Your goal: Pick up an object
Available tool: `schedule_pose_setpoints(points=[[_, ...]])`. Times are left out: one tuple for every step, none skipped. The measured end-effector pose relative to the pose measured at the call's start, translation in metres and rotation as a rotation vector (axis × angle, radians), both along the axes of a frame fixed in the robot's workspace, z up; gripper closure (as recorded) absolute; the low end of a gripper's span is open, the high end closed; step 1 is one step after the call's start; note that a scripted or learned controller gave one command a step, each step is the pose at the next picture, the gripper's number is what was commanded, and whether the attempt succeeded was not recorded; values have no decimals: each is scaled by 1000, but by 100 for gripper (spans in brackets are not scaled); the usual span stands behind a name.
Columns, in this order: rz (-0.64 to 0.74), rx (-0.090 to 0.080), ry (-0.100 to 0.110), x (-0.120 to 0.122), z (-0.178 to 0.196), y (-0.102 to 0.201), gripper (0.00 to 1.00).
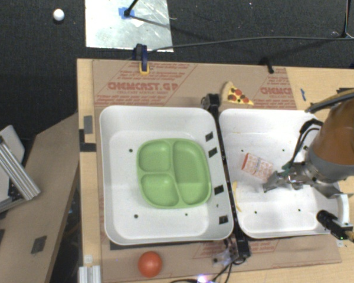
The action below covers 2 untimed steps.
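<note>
Down in the right-hand shallow white bin [295, 220], my two-finger gripper [272, 183] points toward the bin's middle, low over its white floor. Whether it is released or clenched I cannot tell; its metal tip shows as one dark grey wedge, with nothing visibly caught in it. Just beside that tip, up and to the left, lies a small flat white packet with red print [257, 164], tilted on the bin floor; I cannot tell whether my tip touches it. Behind the tip, my grey wrist rises into the orange band of my arm [341, 135], which comes in over the bin's right wall.

Across the black divider, the left-hand shallow white bin [121, 214] holds a light green plastic plate with three compartments [173, 173], sitting near its centre, well apart from me. Both bins rest on a brown cardboard sheet with red lettering [144, 84]. On that sheet, just beyond the far edge of my bin, sits a toy pizza slice, yellow with red spots [237, 94]. Near the front edge, below the left bin, rests a round orange-red ball [150, 263].
</note>
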State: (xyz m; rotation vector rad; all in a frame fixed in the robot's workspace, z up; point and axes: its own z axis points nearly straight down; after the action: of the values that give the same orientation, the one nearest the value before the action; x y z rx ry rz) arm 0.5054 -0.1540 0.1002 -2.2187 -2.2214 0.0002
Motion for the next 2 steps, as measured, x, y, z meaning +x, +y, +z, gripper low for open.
schedule_pose_setpoints(points=[[0, -1, -1, 1, -16, 0, 0], [1, -1, -4, 2, -5, 0, 100]])
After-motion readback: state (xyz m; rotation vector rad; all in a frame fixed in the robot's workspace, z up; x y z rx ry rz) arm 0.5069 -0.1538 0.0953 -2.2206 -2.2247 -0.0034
